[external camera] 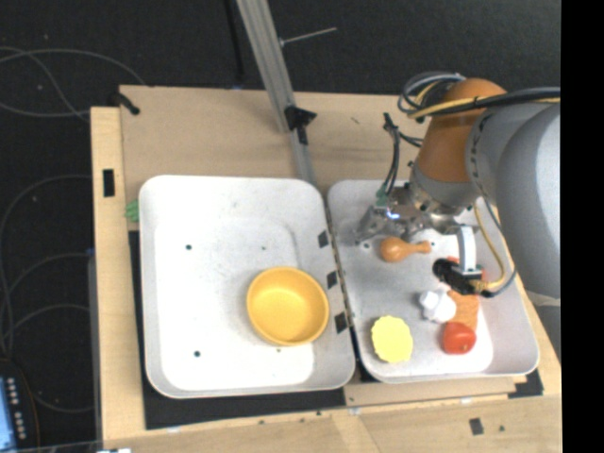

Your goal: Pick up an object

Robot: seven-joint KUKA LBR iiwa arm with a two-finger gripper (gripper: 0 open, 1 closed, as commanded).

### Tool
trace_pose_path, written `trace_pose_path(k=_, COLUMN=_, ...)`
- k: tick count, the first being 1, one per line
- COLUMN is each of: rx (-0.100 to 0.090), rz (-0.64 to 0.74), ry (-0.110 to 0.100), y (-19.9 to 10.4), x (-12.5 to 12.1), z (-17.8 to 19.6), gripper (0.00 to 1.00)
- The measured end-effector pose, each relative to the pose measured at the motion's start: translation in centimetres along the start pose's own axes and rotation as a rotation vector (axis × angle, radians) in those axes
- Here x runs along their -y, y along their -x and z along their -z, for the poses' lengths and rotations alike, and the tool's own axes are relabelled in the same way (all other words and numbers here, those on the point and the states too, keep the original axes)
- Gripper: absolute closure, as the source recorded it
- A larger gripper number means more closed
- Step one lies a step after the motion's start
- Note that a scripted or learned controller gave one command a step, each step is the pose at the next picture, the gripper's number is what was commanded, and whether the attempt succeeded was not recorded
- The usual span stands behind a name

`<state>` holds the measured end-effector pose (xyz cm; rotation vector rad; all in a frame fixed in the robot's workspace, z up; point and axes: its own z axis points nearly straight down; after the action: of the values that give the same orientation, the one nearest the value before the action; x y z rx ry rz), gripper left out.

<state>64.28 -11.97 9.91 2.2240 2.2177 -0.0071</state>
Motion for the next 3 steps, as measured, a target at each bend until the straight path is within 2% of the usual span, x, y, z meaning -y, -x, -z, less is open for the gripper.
trace_pose_path(k=1, rx=-0.002, rz=-0.004, ry=0.006, y=0.0, x=-0.2, z=1.4, gripper=1.0)
trace_pose_path(k=2, rx=-0.004, rz=0.006, ry=0.011, y=-0.6, x=-0.9, z=7.4, gripper=1.0)
trace_pose_path(k=3, rx=-0.004, rz=0.007, ry=0.008, y=-0.9, x=-0.8, z=11.9, gripper=1.0)
